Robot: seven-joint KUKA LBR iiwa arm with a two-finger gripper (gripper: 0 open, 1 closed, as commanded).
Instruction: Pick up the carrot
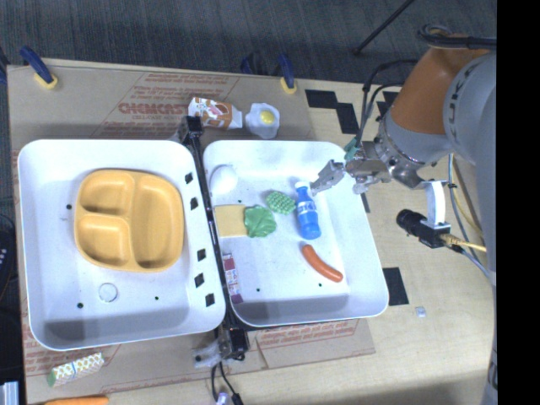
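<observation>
A cardboard-covered bench [278, 357] clamped at its far edge carries two shallow white bins side by side, with dark carpet and a stand's legs beyond it. The left bin [51, 310] holds a yellow divided tray [131, 218]. The right bin [363, 298] holds the clutter: a tan block [228, 220] against the divider, two green leafy pieces [260, 221], a blue bottle [307, 214] and a white ball [223, 176]. The carrot [321, 262], an orange stub lying at a slant, sits near the right bin's front right corner, apart from the bottle. The grey arm [439, 108] reaches in at the right bin's far right edge, its gripper [323, 180] hanging just above the bottle's cap; one of the fingers [327, 175] shows, but whether they are spread or closed cannot be told, and nothing is seen between them. The likely risk: a descent from this spot would strike or seize the bottle rather than the carrot, and the slanted, rounded carrot could roll from a misaligned pinch. A small carton [211, 112] and a yellow-and-white object [263, 120] rest behind the bins.
</observation>
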